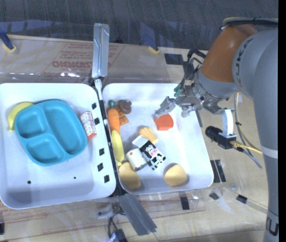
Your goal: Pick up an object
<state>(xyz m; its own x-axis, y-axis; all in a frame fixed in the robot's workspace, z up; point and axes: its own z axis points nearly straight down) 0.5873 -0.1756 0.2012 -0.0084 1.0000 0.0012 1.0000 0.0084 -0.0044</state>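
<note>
Two-finger gripper (175, 106) spread open, empty, poised just above small orange plastic block (164, 122) in right white bin (196, 135). Risk: off-centre closing nudging block sideways, fingers shutting on air.

Tool (175, 106) over right bin (196, 150) — just above orange block (164, 122), fingers apart.

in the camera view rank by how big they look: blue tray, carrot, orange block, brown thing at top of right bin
1. blue tray
2. carrot
3. orange block
4. brown thing
Carrot and orange block look close; that order is unsure.
</note>
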